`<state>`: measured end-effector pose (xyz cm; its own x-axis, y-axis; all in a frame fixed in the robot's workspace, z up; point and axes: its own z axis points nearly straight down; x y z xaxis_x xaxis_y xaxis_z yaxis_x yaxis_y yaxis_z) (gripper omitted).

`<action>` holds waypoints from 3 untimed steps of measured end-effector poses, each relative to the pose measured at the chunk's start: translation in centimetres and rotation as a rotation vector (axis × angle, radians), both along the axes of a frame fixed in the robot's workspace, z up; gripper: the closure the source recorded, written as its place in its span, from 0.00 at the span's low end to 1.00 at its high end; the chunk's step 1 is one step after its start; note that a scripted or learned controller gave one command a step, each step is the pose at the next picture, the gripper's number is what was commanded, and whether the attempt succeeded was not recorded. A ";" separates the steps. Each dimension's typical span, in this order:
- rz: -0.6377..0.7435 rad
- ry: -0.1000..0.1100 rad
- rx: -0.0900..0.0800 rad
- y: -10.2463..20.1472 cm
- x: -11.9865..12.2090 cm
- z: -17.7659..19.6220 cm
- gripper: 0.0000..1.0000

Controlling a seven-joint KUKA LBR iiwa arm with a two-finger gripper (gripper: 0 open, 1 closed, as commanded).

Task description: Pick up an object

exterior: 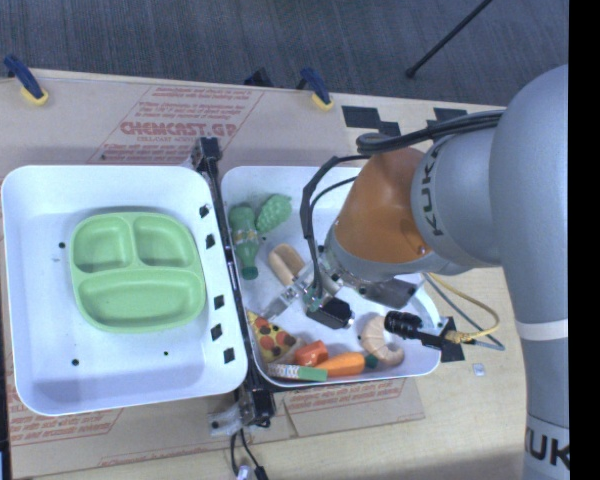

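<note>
The claw [298, 298] hangs low in the right bin [280, 180], centre frame; can't tell if it's spread or pinching anything. Candidates crowd it: bread-like piece [286, 263] just above, carrot [345, 364] and other toy food below (tight pile). Risk: nudging neighbours, grabbing two, or clipping the bin wall. Desk [100, 133] is cardboard-topped w/ clamps; dark carpet at frame top.

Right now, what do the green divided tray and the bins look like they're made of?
Green divided tray: looks like moulded plastic, matte to satin; uniform pale green, soft rounded compartment edges, faint sheen.
Left bin and right bin: probably thin plastic, white and smooth; rounded corners, soft glare. Could be coated metal; can't tell.
</note>
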<state>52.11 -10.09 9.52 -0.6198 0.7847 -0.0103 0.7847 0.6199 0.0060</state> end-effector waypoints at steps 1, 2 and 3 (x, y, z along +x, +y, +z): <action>0.397 0.006 -0.003 -0.3 1.3 0.0 0.00; 0.400 -0.006 -0.010 -0.4 1.8 1.3 1.00; 0.156 0.011 0.002 3.4 2.6 9.7 1.00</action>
